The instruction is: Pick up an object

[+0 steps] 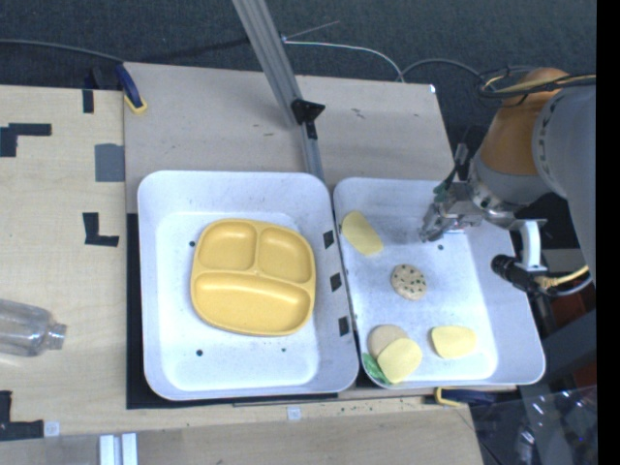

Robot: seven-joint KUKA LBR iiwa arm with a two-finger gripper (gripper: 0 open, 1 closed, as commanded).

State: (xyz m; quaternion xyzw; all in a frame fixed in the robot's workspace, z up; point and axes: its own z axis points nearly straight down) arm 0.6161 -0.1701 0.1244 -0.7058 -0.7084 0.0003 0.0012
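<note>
While the gripper (441, 223) hangs over the right bin (484, 289), its opening stays too blurred to tell.

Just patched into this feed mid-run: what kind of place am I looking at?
Most likely a robotics lab test bench, not a kitchen. Two white bins sit side by side, holding toy food such as a speckled cookie and a yellow divided plate. The gripper hangs above the right bin.

Light wood tabletop (58, 260) w/ black tape marks, dark carpet floor (116, 13) behind, metal pole (266, 42) slanting across, clear bottle (24, 329) at left edge
</note>
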